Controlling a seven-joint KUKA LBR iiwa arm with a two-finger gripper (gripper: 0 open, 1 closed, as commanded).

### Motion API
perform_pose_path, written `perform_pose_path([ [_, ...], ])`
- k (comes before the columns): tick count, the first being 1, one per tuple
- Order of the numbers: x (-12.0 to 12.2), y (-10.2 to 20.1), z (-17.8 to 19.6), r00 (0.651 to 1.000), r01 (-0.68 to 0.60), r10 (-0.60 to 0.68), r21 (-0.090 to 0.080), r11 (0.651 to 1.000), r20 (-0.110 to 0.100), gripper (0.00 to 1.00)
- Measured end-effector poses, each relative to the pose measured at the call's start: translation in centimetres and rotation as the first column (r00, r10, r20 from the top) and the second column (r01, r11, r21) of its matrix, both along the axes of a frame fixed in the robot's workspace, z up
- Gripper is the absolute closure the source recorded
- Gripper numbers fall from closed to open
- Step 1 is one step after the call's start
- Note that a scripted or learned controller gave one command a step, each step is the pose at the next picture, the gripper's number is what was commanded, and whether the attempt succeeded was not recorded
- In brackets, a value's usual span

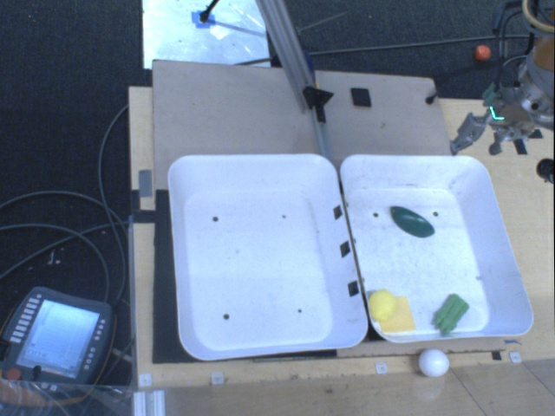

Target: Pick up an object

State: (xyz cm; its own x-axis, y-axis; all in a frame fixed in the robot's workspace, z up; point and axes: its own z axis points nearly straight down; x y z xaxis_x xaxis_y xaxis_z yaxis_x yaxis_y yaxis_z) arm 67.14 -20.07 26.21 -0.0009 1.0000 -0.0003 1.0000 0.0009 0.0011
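The dark green oval thing [412, 222] lies in the right bin [494, 199], near its middle. It looks small, light, smooth and maybe slippery, so pinch it across its thin middle. The gripper [486, 133] hangs past that bin's far right corner, jaws apart, holding nothing.

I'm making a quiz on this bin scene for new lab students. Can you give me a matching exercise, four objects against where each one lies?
Things:
1. dark green oval
2. yellow object
3. ridged green object
4. white ball

Places:
A. on the bench, outside the bins, just past the right bin's near edge
B. near left corner of the right bin
C. middle of the right bin, toward its far side
D. near right part of the right bin

Pairs: 1-C, 2-B, 3-D, 4-A
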Motion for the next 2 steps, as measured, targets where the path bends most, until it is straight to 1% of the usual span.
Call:
perform_pose_path([
  [1,0.0,0.0,0.0,1.0,0.0,0.0,0.0,1.0,0.0,0.0],
  [2,0.2,0.9,-5.7,1.0,0.0,0.0,0.001,1.0,-0.004,0.0],
])
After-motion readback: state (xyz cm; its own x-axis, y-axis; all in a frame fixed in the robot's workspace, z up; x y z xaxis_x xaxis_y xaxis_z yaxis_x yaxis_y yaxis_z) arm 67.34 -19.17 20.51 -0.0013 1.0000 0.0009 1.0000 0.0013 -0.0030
